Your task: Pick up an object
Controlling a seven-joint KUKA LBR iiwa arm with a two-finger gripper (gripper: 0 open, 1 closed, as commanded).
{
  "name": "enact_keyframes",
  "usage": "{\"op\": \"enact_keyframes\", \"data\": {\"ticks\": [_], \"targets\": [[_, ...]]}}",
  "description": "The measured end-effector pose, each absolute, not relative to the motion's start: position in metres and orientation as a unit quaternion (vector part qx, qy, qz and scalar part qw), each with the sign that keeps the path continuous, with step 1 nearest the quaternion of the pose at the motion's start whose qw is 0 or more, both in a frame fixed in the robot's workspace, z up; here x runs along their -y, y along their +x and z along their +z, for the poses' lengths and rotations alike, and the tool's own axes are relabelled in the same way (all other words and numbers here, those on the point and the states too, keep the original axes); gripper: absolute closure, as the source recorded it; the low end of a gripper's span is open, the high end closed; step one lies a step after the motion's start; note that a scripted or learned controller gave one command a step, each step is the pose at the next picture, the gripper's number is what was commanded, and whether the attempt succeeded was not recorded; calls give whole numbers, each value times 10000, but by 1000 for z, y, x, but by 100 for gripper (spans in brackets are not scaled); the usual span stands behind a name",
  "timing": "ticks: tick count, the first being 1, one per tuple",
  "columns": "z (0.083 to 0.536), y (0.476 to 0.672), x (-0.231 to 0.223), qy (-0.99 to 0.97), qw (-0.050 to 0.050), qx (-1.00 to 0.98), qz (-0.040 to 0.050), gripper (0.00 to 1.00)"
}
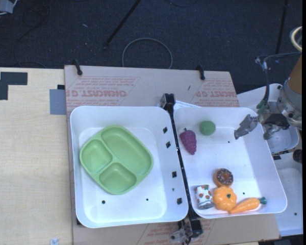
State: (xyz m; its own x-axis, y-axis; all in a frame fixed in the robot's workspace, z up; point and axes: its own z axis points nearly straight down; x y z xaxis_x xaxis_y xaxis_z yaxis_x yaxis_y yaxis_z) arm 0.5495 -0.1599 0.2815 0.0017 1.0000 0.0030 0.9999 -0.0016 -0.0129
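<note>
We see end effector (256,126) hovering over right bin (255,160) upper right edge, fingers spread, nothing between. Candidates lie loose below: green ball (207,127), purple grapes (188,141), donut (224,177), orange pepper (224,198), carrot (246,204). We judge ball nearest, isolated, so easiest.

Glossy plastic bins (92,117) & green plate (116,160); matt cardboard (143,88) underneath.
</note>
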Motion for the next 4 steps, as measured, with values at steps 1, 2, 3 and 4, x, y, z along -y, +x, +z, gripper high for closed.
{"op": "enact_keyframes", "data": {"ticks": [1, 2, 3, 4], "targets": [[287, 551, 160, -7069, 13, 7073, 7, 0], [228, 554, 168, -7071, 36, 7071, 21, 0], [177, 562, 171, -7070, 35, 7072, 18, 0], [119, 552, 167, -7071, 43, 7071, 19, 0]]}}
